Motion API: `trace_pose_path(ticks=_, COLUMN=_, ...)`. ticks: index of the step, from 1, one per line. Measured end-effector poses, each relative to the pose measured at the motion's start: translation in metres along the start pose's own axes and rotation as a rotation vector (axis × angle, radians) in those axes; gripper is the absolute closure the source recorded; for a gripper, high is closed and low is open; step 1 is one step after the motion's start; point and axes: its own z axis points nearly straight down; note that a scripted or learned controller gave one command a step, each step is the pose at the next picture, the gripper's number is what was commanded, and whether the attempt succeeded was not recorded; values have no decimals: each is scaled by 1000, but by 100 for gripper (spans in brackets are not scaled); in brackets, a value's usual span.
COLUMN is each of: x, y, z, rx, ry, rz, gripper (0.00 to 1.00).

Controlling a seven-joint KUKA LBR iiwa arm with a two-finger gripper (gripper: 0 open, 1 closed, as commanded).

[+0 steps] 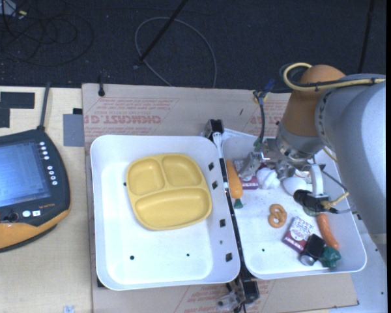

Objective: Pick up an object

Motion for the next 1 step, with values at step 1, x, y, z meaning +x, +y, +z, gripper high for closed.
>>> trace_pose_path(ticks=1, x=2, y=0, z=-1, rx=-3, ry=-4, rz=3, gripper=0)
